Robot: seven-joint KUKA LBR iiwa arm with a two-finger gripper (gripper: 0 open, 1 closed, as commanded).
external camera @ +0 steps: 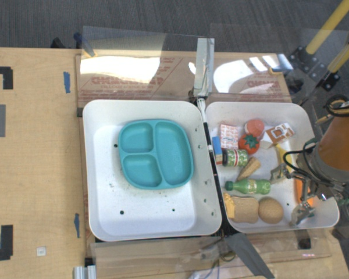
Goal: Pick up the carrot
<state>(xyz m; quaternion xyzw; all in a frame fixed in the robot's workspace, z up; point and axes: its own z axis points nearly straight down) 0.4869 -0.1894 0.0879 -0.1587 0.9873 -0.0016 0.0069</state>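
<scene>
1. My gripper [303,212] hung low in the right bin [320,222], near its right wall (whether open or closed, I couldn't tell).
2. The carrot [299,189] lay just beside it.

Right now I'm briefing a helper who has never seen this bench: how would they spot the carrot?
Look in the right bin, the one crowded with toy food, not the one with the teal plate. Go to its right side, beside the gripper. The carrot is the thin orange stick there, slimmer and brighter than the tan bread roll at the bin's front.
</scene>
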